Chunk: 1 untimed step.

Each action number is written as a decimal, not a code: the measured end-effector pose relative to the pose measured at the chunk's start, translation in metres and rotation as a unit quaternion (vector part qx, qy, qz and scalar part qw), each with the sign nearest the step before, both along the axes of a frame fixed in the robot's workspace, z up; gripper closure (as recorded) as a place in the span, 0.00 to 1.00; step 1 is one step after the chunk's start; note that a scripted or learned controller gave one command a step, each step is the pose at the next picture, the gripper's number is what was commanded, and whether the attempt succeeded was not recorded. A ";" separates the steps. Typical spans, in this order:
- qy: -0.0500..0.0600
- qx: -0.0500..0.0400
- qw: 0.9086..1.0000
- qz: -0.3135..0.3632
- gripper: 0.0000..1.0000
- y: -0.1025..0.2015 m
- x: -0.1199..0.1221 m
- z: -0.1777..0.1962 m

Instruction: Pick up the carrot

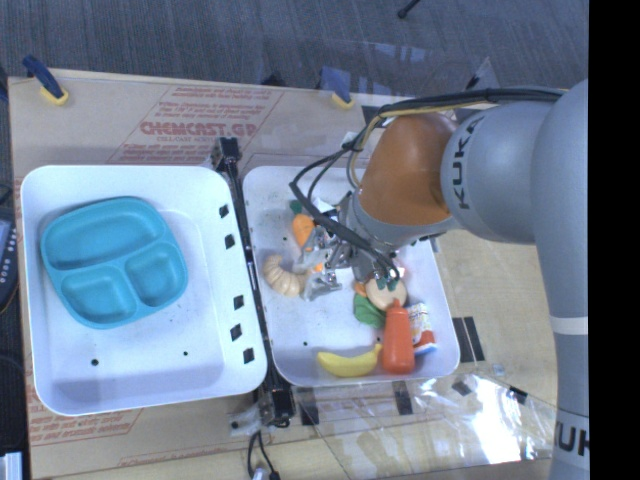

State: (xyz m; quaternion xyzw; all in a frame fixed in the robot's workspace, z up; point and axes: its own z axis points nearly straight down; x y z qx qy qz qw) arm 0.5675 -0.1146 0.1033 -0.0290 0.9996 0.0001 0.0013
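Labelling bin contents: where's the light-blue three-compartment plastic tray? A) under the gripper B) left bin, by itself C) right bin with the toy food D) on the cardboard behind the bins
B: the light-blue three-compartment plastic tray lies alone in the left white bin; the toy food sits in the right white bin.

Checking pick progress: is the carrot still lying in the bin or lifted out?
In the bin: the carrot lies on the right bin floor, beside the gripper.
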 end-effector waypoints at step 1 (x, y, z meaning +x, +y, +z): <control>-0.002 0.000 1.000 -0.001 1.00 0.017 0.015 0.039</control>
